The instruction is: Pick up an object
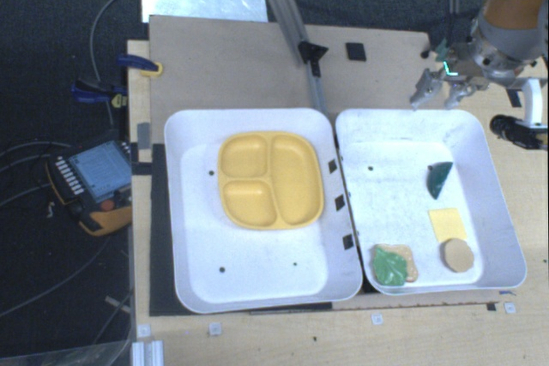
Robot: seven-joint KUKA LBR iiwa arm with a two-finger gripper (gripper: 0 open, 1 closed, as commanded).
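Observation:
In the right bin (386, 159) lie a dark green wedge (439, 178), a yellow square (447, 225), a tan round disc (457, 255) and a green piece on a tan slice (393, 265). My gripper (437, 95) hangs above the bin's far rim, up and to the left of the green wedge. Its two fingers stand apart, open, with nothing between them.
The left bin (193, 210) holds a yellow divided plate (270, 180). A metal pole (283, 0) slants down to the bench behind the bins. Cables, clamps and a handheld pendant (93, 184) lie off the bench to the left.

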